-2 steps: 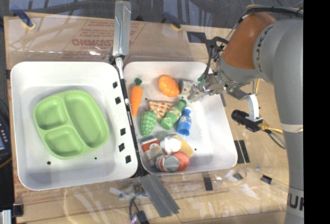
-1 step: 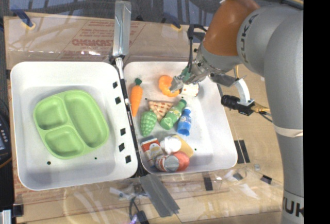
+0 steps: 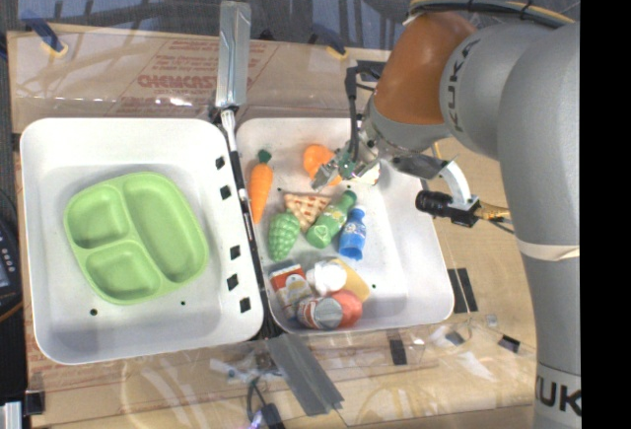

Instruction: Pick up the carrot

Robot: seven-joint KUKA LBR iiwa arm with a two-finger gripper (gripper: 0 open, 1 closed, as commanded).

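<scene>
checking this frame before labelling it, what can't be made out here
- Camera view: the hand is small and partly under the grey arm's wrist; its grip state is unreadable.
- The round orange toy is partly covered by the hand.
- Labels on the small cans near the long orange carrot's bin are too small.

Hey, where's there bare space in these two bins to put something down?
Left bin: bare floor rings the green divided plate, widest along the near edge. Right bin: bare along the right wall beside the blue bottle. Crowded from the carrot down to the cans.
</scene>
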